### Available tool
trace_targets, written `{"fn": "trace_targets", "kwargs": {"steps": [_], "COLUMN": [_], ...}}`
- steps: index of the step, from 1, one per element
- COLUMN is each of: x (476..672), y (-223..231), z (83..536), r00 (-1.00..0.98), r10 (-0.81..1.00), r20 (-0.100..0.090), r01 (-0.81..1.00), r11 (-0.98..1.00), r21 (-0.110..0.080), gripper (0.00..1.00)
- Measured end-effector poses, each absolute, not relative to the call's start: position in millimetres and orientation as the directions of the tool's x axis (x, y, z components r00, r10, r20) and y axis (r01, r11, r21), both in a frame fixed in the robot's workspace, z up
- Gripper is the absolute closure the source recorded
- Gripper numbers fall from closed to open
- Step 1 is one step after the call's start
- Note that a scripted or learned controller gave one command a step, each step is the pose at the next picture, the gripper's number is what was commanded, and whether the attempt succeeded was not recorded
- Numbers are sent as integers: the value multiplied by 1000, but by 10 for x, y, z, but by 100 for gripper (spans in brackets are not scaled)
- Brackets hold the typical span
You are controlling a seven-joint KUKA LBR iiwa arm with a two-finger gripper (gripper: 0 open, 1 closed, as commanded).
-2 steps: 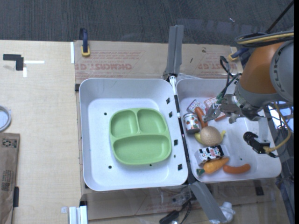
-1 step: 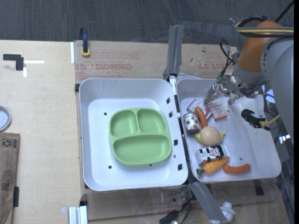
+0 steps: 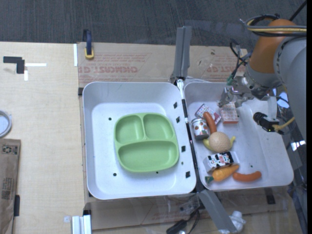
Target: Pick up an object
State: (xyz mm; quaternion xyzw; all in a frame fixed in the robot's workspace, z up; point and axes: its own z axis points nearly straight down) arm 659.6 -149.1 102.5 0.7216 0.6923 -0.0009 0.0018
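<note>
My gripper (image 3: pixel 232 99) hangs over the back of the right bin (image 3: pixel 273 145), open, with nothing between its fingers. Just in front of it lies a small red and white box (image 3: pixel 229 115). Further forward in that bin are a red pepper (image 3: pixel 210 122), a small can (image 3: pixel 199 128), a beige round item (image 3: pixel 219 141) on a yellow banana (image 3: pixel 208 144), a black and white carton (image 3: pixel 220 159), a carrot (image 3: pixel 223 173) and an orange sausage (image 3: pixel 247 176).
The left bin (image 3: pixel 97 130) holds a green divided plate (image 3: pixel 146 141). A grey upright post (image 3: pixel 183 52) stands behind the wall between the bins. Black cables (image 3: pixel 265 122) hang from the arm over the right bin's right side.
</note>
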Motion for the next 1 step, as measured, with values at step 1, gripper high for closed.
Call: {"fn": "trace_targets", "kwargs": {"steps": [1], "x": [6591], "y": [-1180], "z": [1952], "r00": [34], "r10": [999], "r20": [-2], "r01": [999], "r11": [-34], "r21": [0], "gripper": [100]}}
